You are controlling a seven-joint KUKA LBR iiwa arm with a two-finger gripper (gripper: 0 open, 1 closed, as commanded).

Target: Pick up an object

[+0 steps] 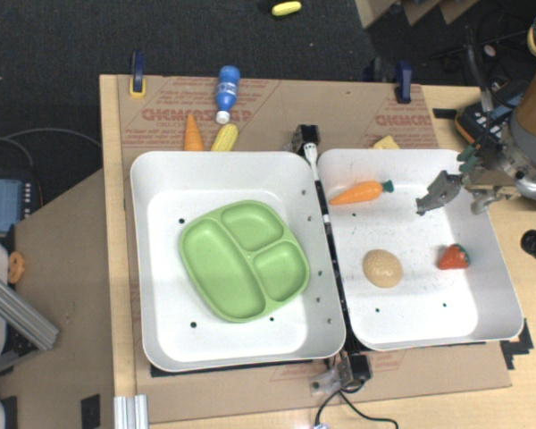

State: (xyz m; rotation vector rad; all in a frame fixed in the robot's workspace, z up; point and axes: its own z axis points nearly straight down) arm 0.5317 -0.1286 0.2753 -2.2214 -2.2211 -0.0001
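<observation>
The right bin (482,324) holds an orange carrot (357,192) with a green tip at its far left, a tan round potato-like object (382,268) in the middle, and a red strawberry (453,257) to the right. My gripper (453,201) hangs over the bin's far right part, right of the carrot and above the strawberry. It is open, and nothing sits between its fingers (431,197).
The left bin (161,329) holds a green divided plate (244,260). Behind the bins on the board lie a blue-and-white bottle (227,92), a corn cob (224,137), a small orange cone (192,134) and a yellow wedge (386,143).
</observation>
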